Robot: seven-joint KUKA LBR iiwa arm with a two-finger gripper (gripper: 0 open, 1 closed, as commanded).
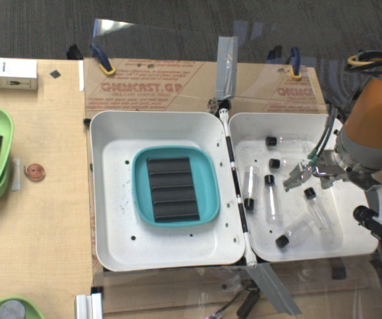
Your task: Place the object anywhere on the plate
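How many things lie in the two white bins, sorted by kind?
Teal plate: 1
Black ridged insert on the plate: 1
Clear tubes with black caps: 6
Total: 8

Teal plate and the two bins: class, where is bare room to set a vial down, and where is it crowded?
The teal plate has a black ribbed insert filling its middle; only its teal margin is bare. The left bin has a free white floor all round the plate. The right bin is crowded with vials, with the end effector above them.
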